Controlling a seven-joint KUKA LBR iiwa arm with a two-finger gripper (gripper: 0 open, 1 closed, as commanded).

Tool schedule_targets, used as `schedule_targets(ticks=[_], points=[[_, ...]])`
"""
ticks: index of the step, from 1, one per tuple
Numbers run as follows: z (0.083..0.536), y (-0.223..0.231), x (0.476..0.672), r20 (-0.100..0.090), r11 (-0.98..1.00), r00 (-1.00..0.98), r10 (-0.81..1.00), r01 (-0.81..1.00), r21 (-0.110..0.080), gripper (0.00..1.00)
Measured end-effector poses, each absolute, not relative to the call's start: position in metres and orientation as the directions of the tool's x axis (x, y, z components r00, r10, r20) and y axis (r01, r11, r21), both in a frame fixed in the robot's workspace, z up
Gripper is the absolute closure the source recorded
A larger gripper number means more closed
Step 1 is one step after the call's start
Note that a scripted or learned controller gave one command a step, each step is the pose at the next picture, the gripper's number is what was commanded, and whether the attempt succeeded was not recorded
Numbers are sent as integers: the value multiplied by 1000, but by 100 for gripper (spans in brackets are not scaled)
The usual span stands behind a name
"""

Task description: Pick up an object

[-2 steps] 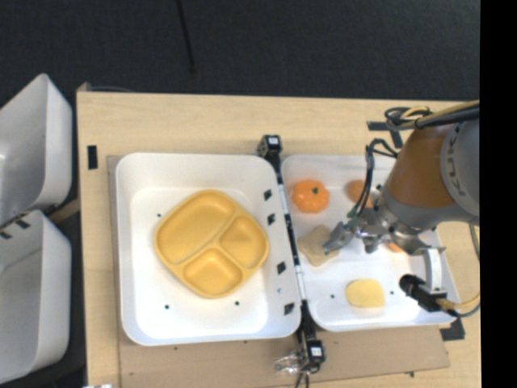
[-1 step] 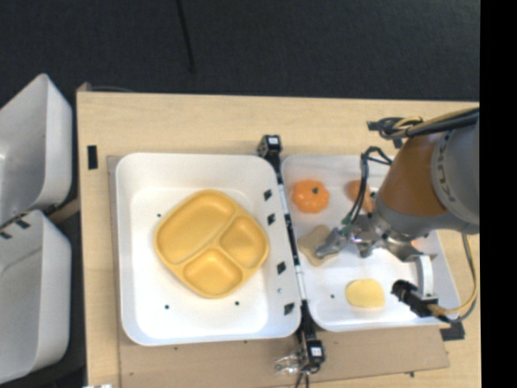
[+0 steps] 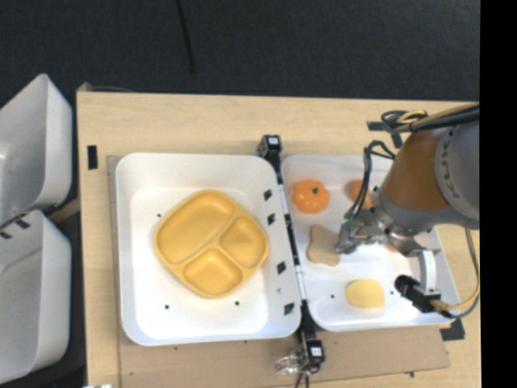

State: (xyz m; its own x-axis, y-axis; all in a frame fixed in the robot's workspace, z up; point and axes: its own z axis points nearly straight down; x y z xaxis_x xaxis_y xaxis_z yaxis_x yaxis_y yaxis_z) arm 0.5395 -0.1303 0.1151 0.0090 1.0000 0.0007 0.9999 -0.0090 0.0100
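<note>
From the overhead camera I see the arm (image 3: 420, 180) come in from the right and cover much of the right bin (image 3: 323, 309). Its grey and orange bulk hides the hand's upper part; I place the hand (image 3: 347, 239) at the dark tip low on the arm's left, but I cannot tell whether it is apart or together, and I see nothing clearly clamped in it.

Just left of the hand, touching or nearly touching its tip, lies a tan piece (image 3: 324, 246) shaped like a slice of bread; its right edge is covered by the hand. Up and to the left of the hand sits an orange pumpkin (image 3: 309, 196). Above the hand, a second orange thing (image 3: 356, 190) is half hidden by the arm and cable, so I cannot name it. Below the hand, slightly right, rests a pale yellow lump (image 3: 365, 293). A reddish sliver right of the hand, under the arm, is too hidden to identify.

My count: two bins, four clear items in the right one, one yellow divided plate (image 3: 212, 242) with three compartments in the left bin (image 3: 133, 314), well left of the hand.

The surface (image 3: 97, 241) is light wood. Beyond it the floor is dark, and two white shapes (image 3: 28, 148) are cut off at the left edge.
</note>
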Motion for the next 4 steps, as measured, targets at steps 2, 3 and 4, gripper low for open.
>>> schedule_targets(ticks=[2,3,4], points=[[212,-145,547,-2,4,-4,1000,1000,7,100],[266,-154,554,-2,2,-2,1000,1000,7,100],[264,-99,543,0,5,-5,1000,1000,2,100]])
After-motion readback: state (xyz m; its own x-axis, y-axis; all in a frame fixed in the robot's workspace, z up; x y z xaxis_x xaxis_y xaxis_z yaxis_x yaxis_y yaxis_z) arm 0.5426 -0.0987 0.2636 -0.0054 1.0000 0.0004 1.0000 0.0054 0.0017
